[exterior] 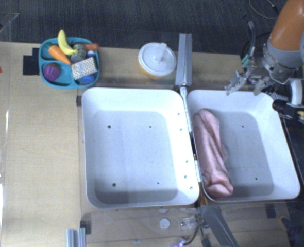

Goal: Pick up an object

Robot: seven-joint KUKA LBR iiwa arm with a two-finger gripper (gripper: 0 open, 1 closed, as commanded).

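Bench, two shallow white bins side by side, seen from above at a slant.

- Right bin [275,138]: holds one rolled pink cloth [213,152], lying lengthwise along the bin's left wall, far end near the top rim, near end close to the bottom-left corner. Rest of floor bare white w/ a few small dark dots.
- Left bin [90,153]: white floor, small dark dots, nothing lying in it.
- Metal divider bar [183,60] running back from the seam btwn the bins.
- Gripper [247,83]: hanging over the far rim of the right bin, top-left of that bin's back edge, well apart from the pink cloth. Fingers spread apart, nothing btwn them (thin metal tips, small at this res.).
- Arm [291,19]: grey, orange band above the wrist, entering from upper right; loose cables around it.
- Blue compartment tray [45,60] on bench behind left bin: toy banana [64,42], carrot [58,54], purple item [51,72], a few more small pcs (too small to name).
- White lidded cup [157,59], yellow rim at base, beside the divider bar.
- Black square marker [31,64] just left of the tray.
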